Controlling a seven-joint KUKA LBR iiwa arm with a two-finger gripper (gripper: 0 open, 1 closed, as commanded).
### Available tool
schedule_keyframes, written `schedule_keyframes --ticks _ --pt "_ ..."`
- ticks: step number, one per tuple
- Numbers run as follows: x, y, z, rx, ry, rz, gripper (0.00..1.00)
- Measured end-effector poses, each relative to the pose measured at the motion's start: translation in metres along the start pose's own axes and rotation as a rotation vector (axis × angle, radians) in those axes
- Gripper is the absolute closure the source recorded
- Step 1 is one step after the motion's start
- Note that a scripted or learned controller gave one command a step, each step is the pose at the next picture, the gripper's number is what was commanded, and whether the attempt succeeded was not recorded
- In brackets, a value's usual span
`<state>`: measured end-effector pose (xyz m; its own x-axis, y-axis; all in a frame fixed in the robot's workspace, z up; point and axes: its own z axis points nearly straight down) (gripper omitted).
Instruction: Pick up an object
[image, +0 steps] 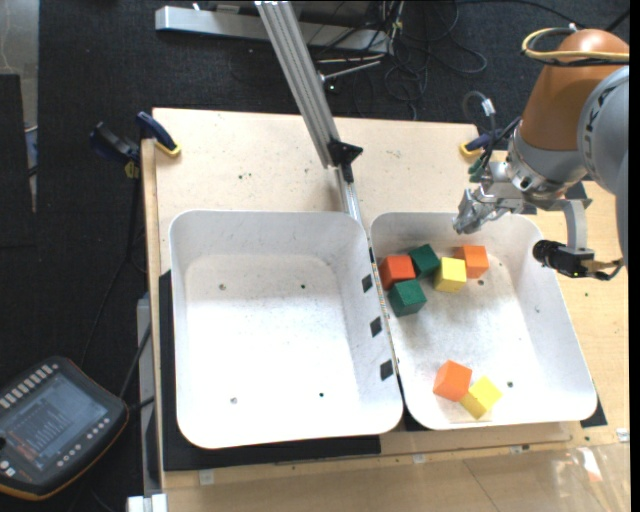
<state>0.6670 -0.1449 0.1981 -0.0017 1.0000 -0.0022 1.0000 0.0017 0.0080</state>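
Several small blocks lie in the right bin (560, 330). Near its far end sit an orange-red block (399, 268), two dark green blocks (424, 260) (407, 296), a yellow block (451, 273) and an orange block (475, 260). Toward the near end an orange block (452, 380) touches a yellow block (481, 396). My gripper (470, 222) hangs over the bin's far rim, just above and behind the far orange block. Nothing shows between its fingers.
The left bin (190, 330) stands beside the right one, sharing a middle wall. A slanted metal rail (310, 90) runs down to the bins' far junction. Clamps sit at the bench's far corners (150, 135) (478, 140). A pendant (45, 430) lies at the lower left.
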Motion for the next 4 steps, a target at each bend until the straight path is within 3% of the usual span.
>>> schedule_keyframes --ticks 2,4 --pt "0.005 -0.003 -0.082 0.002 0.001 -0.001 1.00" --pt "0.114 -0.023 -0.085 0.009 0.004 -0.007 1.00"
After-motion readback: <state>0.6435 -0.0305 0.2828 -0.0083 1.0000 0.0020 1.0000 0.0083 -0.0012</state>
